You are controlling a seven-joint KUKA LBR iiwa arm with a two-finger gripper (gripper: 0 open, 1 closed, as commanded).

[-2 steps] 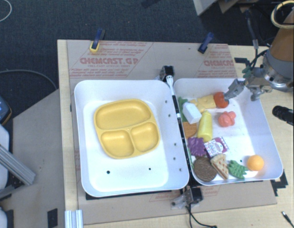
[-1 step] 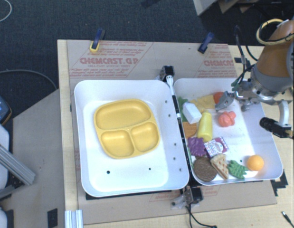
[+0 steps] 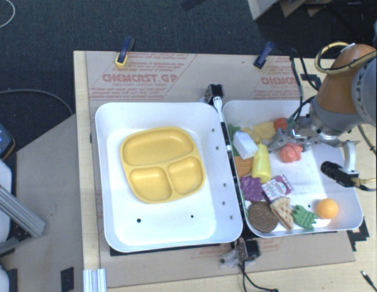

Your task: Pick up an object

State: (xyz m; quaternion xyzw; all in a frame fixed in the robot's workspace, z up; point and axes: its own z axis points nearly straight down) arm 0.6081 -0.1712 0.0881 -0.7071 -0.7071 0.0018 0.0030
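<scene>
Nearest, an orange ball point(image 3: 327, 208) and a cookie point(image 3: 262, 216) lie in the right bin point(image 3: 349, 221). Farther left, a yellow divided plate point(image 3: 162, 163) fills the left bin point(image 3: 115, 224). Beyond, the end effector point(image 3: 287, 140) hovers above a red toy point(image 3: 290, 153); its grip state is unclear.

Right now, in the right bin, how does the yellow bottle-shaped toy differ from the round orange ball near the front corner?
The yellow bottle-shaped toy is long and lies on its side; the orange ball is round. The bottle is pale yellow, the ball deep orange. The bottle lies crowded among other toys near the bin's left wall; the ball sits near the front right, with just a green toy beside it. Both rest in the right bin.
</scene>
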